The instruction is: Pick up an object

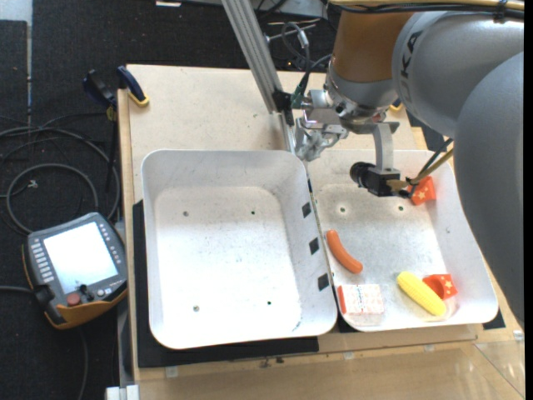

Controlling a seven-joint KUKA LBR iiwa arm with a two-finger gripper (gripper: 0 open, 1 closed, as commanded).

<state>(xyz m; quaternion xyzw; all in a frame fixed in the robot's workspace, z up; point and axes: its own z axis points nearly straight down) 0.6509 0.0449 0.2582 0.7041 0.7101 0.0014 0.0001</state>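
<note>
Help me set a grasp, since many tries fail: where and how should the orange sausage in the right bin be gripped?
Probably at the middle of the sausage, from straight above, fingers closing across its narrow width. It lies flat and slanted on the right bin floor, apart from the white box and the yellow corn, so both long sides look free.

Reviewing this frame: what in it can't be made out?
- Gripper: small and blurred above the bins' shared rim; finger state unreadable.
- Orange-red object at the right bin's far edge: partly covered by a black part of the arm; identity unclear.
- Red object: partly behind the yellow banana-shaped toy.
- Small box: print too small.
</note>
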